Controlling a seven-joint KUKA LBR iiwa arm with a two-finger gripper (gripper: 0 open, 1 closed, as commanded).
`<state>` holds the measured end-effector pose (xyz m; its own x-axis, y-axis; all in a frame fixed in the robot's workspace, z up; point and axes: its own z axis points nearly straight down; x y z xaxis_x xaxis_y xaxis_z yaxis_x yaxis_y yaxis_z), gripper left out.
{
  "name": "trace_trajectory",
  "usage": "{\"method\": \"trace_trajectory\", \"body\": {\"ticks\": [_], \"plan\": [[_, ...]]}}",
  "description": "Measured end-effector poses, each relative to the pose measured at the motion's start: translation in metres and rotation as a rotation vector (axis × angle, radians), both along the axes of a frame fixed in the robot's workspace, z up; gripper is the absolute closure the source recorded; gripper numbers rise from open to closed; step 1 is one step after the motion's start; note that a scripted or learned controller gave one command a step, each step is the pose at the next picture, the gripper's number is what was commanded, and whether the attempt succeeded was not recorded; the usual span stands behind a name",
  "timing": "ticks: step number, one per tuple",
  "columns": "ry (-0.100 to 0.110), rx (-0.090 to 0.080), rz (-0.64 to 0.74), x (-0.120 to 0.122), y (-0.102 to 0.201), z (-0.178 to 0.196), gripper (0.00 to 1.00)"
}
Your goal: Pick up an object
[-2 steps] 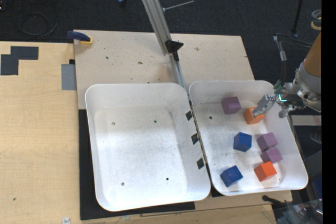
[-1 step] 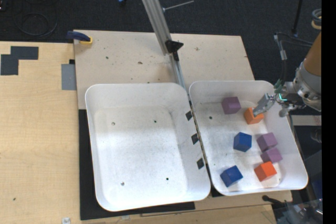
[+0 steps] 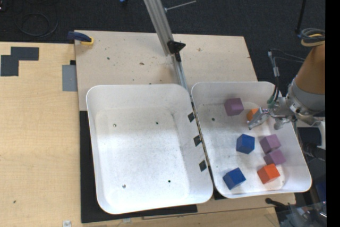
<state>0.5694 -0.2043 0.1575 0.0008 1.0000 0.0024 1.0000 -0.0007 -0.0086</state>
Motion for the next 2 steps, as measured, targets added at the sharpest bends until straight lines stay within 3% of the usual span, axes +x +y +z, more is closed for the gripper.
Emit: {"method": "trace_trajectory", "body": {"ticks": [1, 2], "plan": [[-0.001, 0.000, -0.001, 0.004, -0.001, -0.046, 0.00], [-0.007, -0.002, -0.003, 0.005, 0.000, -0.067, 0.00]]}}
